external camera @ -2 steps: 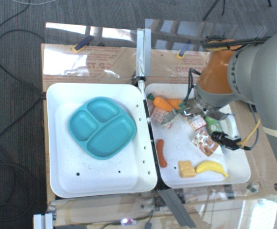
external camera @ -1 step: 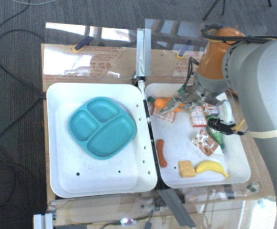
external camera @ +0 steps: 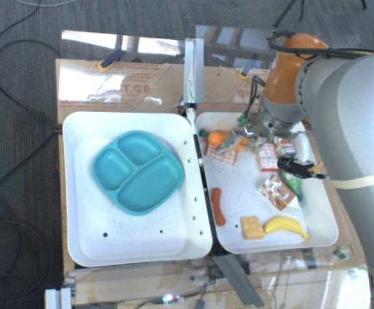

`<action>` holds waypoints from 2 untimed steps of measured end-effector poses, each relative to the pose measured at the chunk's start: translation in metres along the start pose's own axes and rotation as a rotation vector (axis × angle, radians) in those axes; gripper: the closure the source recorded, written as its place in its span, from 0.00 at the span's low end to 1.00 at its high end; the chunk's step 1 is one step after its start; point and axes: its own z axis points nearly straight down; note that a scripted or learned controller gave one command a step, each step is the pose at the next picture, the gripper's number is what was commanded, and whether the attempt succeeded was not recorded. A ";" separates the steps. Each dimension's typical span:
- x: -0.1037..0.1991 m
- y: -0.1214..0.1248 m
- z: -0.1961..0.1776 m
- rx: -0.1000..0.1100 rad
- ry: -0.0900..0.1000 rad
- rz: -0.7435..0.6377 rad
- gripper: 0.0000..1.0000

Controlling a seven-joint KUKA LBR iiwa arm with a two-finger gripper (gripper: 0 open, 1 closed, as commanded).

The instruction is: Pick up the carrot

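Observation:
The carrot (external camera: 217, 138) is orange with a small green top and lies at the far left of the right bin (external camera: 244, 192), close to the divider. My gripper (external camera: 237, 140) hangs low directly over the carrot's right end and covers part of it. A bit of orange shows just right of the gripper. Whether the carrot is actually gripped cannot be made out from this angle.
The left bin (external camera: 84, 205) holds a teal divided plate (external camera: 138, 171). Around the carrot in the right bin lie red-and-white packets (external camera: 268, 157), a second packet (external camera: 275, 192), a red sausage (external camera: 218, 206), a yellow cracker (external camera: 252, 227), a banana (external camera: 287, 226) and a green item (external camera: 293, 185).

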 end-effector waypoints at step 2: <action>-0.011 0.006 -0.013 -0.024 0.003 0.368 1.00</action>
